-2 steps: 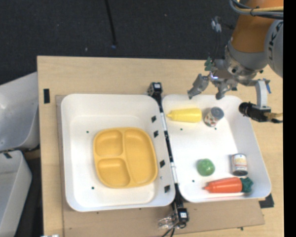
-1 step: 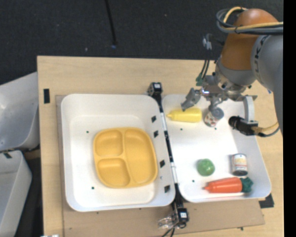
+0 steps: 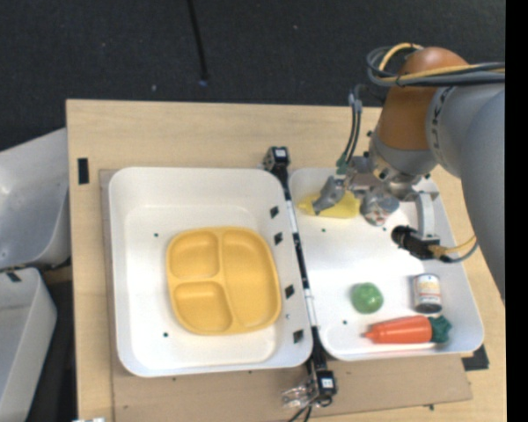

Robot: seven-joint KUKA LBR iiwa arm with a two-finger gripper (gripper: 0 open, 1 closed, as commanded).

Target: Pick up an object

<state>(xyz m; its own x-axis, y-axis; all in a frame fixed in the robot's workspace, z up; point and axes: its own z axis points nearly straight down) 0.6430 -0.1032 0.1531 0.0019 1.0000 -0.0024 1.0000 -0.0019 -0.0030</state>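
Yellow item (image 3: 327,206) at twelve o'clock in right bin (image 3: 383,244), just under gripper (image 3: 350,193); grip hidden, cannot tell. Green ball (image 3: 366,297), small can (image 3: 428,293) with unreadable label, carrot (image 3: 408,330) toward five o'clock. Yellow tray (image 3: 222,280) mid left bin (image 3: 141,227).

Right bin (image 3: 334,275) centre open; green ball (image 3: 366,297), can (image 3: 428,293), carrot (image 3: 407,330) crowd near edge

Wooden bench (image 3: 185,134) bears two white bins (image 3: 128,236) (image 3: 462,323) side by side, apparently touching.
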